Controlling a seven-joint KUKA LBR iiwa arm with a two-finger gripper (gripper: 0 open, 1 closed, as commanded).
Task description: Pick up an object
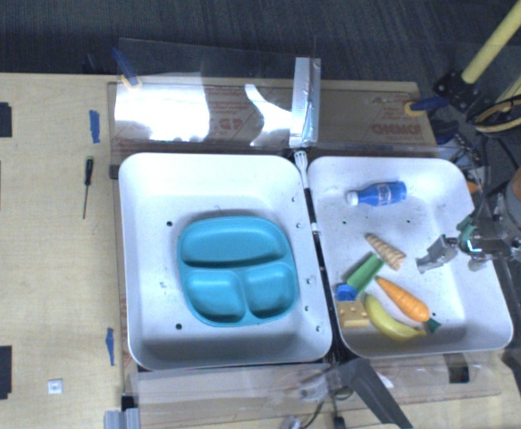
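Note:
The right bin (488, 329) holds several toys. A blue bottle (378, 194) lies near its far side and a tan ridged cone (385, 251) sits in the middle. Toward the front lie a green cylinder (364, 270), an orange carrot (403, 300), a yellow banana (389, 321), a tan block (353, 315) and a small blue piece (345, 291). My gripper (436, 254) hangs over the right part of this bin, just right of the cone and above the carrot. I see nothing in it.
The left bin (144, 239) holds a blue divided plate (237, 268). A clear plastic wall with a metal post (304, 101) stands behind both bins. Cables and a yellow tube (501, 34) crowd the far right. A screwdriver (87, 186) lies on the wooden bench at left.

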